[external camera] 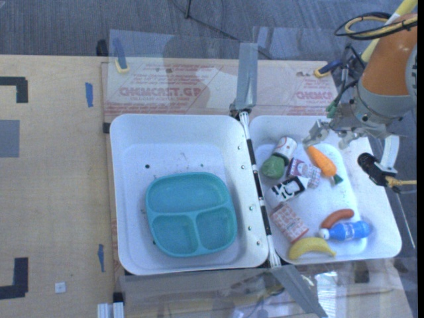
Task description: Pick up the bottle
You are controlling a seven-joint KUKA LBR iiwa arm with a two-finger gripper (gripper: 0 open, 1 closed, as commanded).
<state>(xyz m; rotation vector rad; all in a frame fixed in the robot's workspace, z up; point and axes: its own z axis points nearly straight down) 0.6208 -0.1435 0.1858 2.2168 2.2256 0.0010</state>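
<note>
The bottle (346, 231) is blue with a red cap and lies on its side near the front right corner of the right bin (384, 240). My gripper (329, 137) hangs over that bin's far side, well behind the bottle and just above an orange carrot (322, 161). Its two fingers stand apart with nothing between them. The grey arm with its orange band (391, 65) comes in from the upper right.
Around the bottle lie a red sausage (338, 217), a banana (311, 247) and a reddish box (289, 220). Farther back are a green item (272, 167), a white can (286, 146) and a black-and-white card (287, 189). A teal divided plate (191, 213) lies in the left bin (132, 138).
</note>
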